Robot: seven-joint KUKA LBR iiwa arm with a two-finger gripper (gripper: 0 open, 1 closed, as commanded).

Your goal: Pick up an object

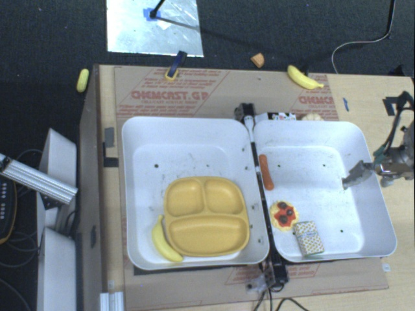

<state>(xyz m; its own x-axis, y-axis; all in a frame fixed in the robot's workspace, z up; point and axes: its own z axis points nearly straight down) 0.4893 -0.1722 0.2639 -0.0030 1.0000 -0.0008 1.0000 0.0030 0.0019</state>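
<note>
The right bin (311, 167) holds three small things: an orange sausage-like stick (266, 172) along its left wall, a round toy pizza slice (283, 215), and a small patterned box (308, 237) near the front. My gripper (356, 172) reaches in over this bin's right side, low above the floor and well apart from all three. Nothing shows in its grasp. In the left bin (181, 141) lie a yellow divided plate (206, 214) and a banana (163, 241) against the plate's left front edge.
On the bench behind the bins lie a second banana (303, 77), a small orange piece (258, 59) and a blue-and-yellow tool (175, 65). A yellow item (82, 80) sits off the bench's left corner. A shiny sheet (154, 17) lies on the floor beyond.
</note>
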